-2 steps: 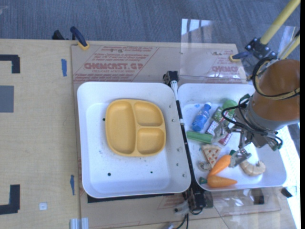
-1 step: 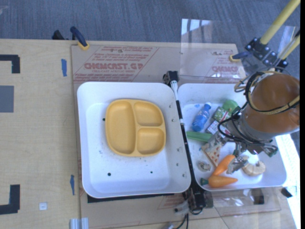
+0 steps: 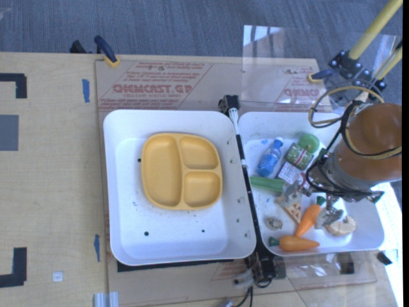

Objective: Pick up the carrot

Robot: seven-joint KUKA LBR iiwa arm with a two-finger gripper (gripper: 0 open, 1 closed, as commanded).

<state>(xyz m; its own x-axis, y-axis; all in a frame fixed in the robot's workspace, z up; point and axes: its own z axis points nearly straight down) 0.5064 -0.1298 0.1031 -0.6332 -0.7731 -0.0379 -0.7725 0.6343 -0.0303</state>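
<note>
**Subject.** Two orange, carrot-shaped pieces lie in the right bin [image 3: 374, 238], both towards its near edge. The upper carrot [image 3: 308, 218] is slanted, with its narrow tip pointing down-left and its broad end up-right. The lower carrot [image 3: 299, 243] lies almost level along the bin's near wall, with a dark green end on its left.

**Claw.** The claw [image 3: 327, 204] hangs below the grey wrist over the right bin. It is just beside the broad end of the upper carrot, possibly touching it. Cables and the wrist body hide its underside, so it cannot be told whether the claw is spread or closed. No item is seen held in it.

**Governing relation.** The upper carrot lies to the claw's left and slightly nearer the camera, and its long axis runs diagonally away from the claw. The lower carrot lies further off in the same direction.

**Judgement.** The upper carrot is the nearer candidate. A short shift down-left along its axis, with the closing line set across that diagonal, would appear to centre the grasp.

**Hazards.** A pale lump [image 3: 339, 224] sits just right of the claw, and a yellow wedge [image 3: 293, 208] lies just left of the upper carrot. Either one may be caught.

**Remainder.** The left bin [image 3: 121, 190] holds a yellow divided plate [image 3: 181, 171], well apart from the work.
</note>
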